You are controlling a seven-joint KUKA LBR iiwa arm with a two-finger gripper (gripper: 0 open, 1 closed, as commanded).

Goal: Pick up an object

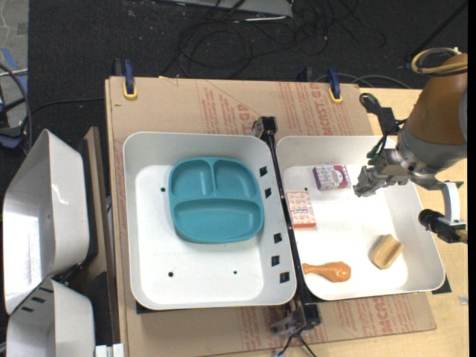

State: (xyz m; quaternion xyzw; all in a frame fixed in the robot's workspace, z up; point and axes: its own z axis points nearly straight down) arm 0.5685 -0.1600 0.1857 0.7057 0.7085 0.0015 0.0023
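Arm reaches in from the right, wrist angled down over the right bin (424,274). Claw (364,187) hangs near that bin's upper right part, just right of the small purple packet (331,176); nothing seen between its fingers, and whether it's released or clenched I cannot tell, too small and dark. Red-white box (300,209), orange piece (327,271), tan block (385,251) lie apart. Teal tray (216,201) in left bin (149,274).

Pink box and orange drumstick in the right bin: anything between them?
Nothing. In the camera view the stretch from the pink box down to the orange drumstick is bare white floor of the right bin.
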